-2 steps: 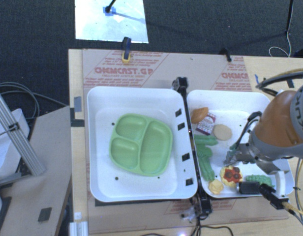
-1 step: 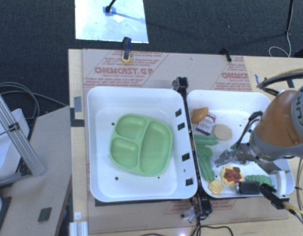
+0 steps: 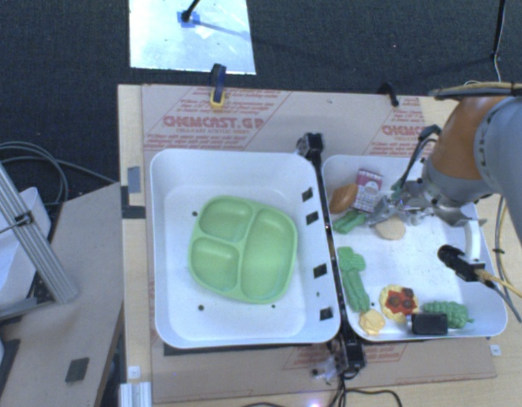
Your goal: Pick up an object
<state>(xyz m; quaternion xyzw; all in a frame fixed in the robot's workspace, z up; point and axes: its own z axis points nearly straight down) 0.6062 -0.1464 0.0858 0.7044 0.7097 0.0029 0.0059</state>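
Hovering end effector [image 3: 381, 211] among toy food in right bin [image 3: 490, 308], grip unclear

The arm [image 3: 498, 134] has a rounded grey casing with a broad orange band [image 3: 461, 136] above the wrist. Below the band sits a grey wrist section, ending in a small metallic gripper [image 3: 388, 206] of silvery parts. Thin dark cables [image 3: 416, 149] run along the wrist toward the gripper.

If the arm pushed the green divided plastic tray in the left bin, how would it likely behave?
The green divided plastic tray looks moulded and stiff, so it would probably slide rather than flex. Lying flat and wide in the left white bin, it seems unlikely to tip. Its smooth, low rim may be hard to pinch.
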